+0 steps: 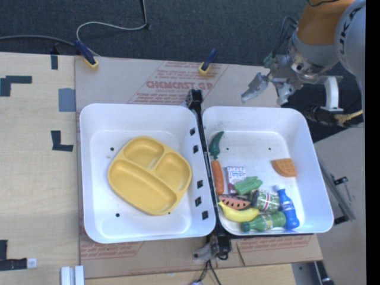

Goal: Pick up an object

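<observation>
- Camera view: gripper (268,89) hangs at one o'clock above the right bin (309,159), fingers spread, holding nothing.
- Toy food crowds that bin's five o'clock corner; the orange biscuit (284,167) lies apart at three o'clock, probably light, stiff, easiest pinched across its edges.

Bench (35,177): pale wood top, dark tape marks at left. Brown cardboard sheet (172,82) with red print lies on it, held by two blue-yellow clamps (86,54) at far edge. On cardboard: left white bin (95,177) and right white bin (309,159), side by side, touching.
</observation>
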You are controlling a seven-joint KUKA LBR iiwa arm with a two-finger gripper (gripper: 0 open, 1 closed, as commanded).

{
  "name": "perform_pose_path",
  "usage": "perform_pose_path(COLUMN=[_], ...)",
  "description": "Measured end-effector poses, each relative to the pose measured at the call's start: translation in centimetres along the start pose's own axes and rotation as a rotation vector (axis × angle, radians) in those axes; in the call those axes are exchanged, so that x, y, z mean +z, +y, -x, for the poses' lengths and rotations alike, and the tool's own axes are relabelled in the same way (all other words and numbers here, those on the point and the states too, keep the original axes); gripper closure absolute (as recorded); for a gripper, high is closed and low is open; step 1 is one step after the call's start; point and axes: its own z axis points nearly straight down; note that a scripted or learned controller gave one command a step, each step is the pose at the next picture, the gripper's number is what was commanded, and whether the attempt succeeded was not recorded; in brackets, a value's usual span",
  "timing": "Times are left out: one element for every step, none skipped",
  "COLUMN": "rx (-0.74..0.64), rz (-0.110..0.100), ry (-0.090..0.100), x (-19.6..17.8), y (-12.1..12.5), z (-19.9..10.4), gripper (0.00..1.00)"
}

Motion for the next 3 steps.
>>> perform_pose_path(rx=[0.002, 0.001, 0.002], rz=[-0.003, 0.002, 0.003], ry=[0.000, -0.002, -0.003], x=[13.5, 19.2, 19.1], y=[0.8, -1.2, -6.2], z=[2.5, 4.8, 7.8], gripper=[0.00, 0.00, 0.00])
